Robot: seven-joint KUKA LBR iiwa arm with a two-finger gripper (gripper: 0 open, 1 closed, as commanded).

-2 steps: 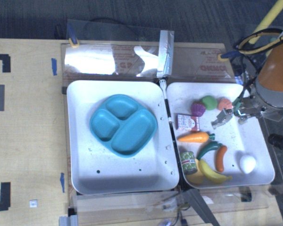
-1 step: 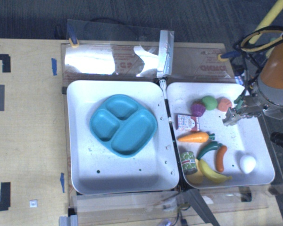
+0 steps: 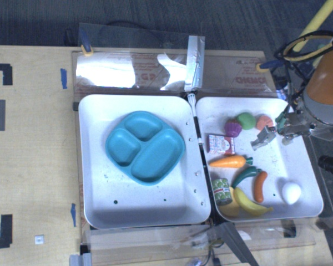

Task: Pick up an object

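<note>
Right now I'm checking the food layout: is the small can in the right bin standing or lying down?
Lying down: the can shows its long labelled side, beside the banana.

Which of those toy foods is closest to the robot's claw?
The pink-orange piece, just left of the gripper; the green ball and purple one lie farther left.

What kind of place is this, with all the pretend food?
Probably a robot lab's test bench. A grey arm with an orange band reaches over two white bins, one holding toy food such as a carrot and banana, the other a blue divided plate.
</note>
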